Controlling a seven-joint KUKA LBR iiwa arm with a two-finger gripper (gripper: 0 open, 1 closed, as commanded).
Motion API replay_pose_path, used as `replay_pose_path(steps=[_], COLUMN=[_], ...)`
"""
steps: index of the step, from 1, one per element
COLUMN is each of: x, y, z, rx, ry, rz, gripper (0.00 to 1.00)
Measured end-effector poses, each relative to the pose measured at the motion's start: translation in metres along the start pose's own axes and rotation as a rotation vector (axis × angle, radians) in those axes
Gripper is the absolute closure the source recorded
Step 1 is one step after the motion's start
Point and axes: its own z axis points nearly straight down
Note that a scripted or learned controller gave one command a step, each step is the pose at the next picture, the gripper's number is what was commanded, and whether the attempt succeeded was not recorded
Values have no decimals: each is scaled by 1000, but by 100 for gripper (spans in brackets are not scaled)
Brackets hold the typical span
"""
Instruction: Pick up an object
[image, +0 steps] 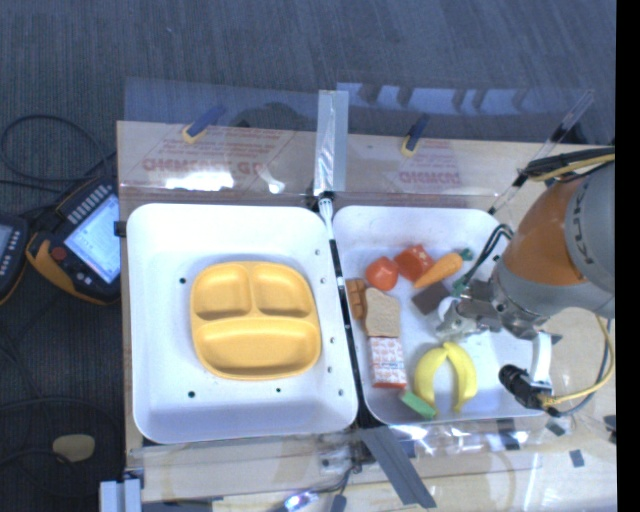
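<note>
The arm (560, 250) is reaching in over the right bin (470, 215), and its gripper (462, 318) is hanging low just above the banana (446, 372). Whether anything is sitting in its grasp, I cannot tell.

Taking the banana as landmark:
- a green block (419, 404) is touching the banana's lower left end;
- a red-and-white packet (387, 362) is lying just to its left;
- a slice of bread (382, 313) is sitting up and to the left, beyond the packet;
- a tomato (381, 273), a red pepper (413, 262) and a carrot (440, 270) are lying farther up, near the far wall of the bin;
- a dark brown piece (428, 299) is lying between the carrot and the gripper;
- the yellow divided plate (256, 319) is sitting well to the left, in the left bin (150, 400).

Judgement: the banana is the nearest candidate, so the pick is probably aiming there. To do this step well, the gripper should be centring over the thick middle of the curve, not the tips, and closing across the narrow width. The green block is crowding the lower end, so staying towards the upper arc is safer. The descent should be going straight down; a glancing touch could be rolling the fruit against the near wall of the bin.
</note>
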Motion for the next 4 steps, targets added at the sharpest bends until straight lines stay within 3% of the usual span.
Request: replay_pose_path(steps=[1,2,3,4], x=[0,44,37,36], y=[0,67,96,97], z=[0,-6,14,4], rx=[1,-2,-8,-10], ry=[0,-5,-7,-11], rz=[0,73,37,35], gripper=[0,0,0,100])
